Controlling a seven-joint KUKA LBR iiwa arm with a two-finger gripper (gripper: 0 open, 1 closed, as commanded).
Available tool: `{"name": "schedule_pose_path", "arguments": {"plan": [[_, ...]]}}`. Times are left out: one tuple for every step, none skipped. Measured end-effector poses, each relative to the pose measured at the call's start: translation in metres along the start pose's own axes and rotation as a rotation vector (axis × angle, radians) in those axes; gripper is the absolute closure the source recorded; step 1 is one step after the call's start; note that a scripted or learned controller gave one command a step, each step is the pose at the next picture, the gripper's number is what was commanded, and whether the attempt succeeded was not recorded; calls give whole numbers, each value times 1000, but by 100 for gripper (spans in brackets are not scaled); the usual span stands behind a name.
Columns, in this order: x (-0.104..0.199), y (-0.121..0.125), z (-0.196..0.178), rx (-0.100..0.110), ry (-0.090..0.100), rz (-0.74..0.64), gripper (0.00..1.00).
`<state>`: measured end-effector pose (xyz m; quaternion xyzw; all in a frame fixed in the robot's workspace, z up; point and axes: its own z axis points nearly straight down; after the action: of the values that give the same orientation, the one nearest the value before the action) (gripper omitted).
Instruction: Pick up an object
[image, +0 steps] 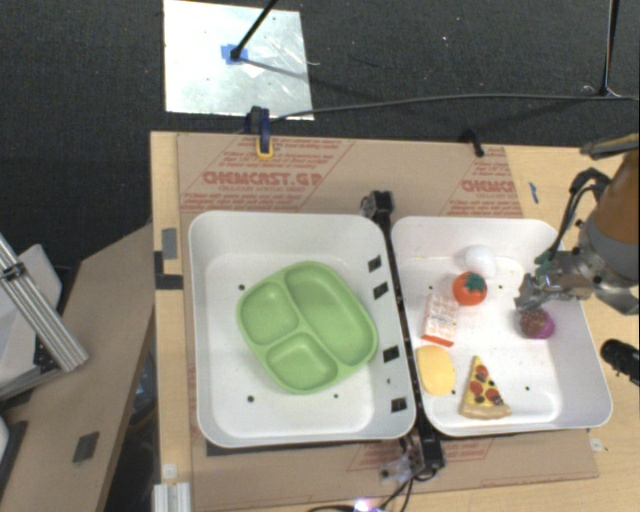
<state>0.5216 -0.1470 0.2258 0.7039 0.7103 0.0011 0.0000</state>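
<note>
Hovering tool (532, 297) just above purple fruit (538, 323), right bin (590, 400)

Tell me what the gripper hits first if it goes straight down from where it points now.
Most likely the purple fruit, which lies right under the gripper in the right bin; depth is unclear from this slant.

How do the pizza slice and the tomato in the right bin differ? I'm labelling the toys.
The pizza slice is a flat wedge, yellow-orange with red spots; the tomato is round, red-orange with a green top. The pizza slice lies near the bin's front edge beside a yellow piece; the tomato sits farther back, against a white object. Both lie in the right bin, apart from the gripper.
</note>
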Motion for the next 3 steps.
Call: {"name": "schedule_pose_path", "arguments": {"plan": [[56,-4,-10,-1,1,-2,100],[106,-1,0,0,0,0,100],[165,3,-6,0,1,-2,100]]}}
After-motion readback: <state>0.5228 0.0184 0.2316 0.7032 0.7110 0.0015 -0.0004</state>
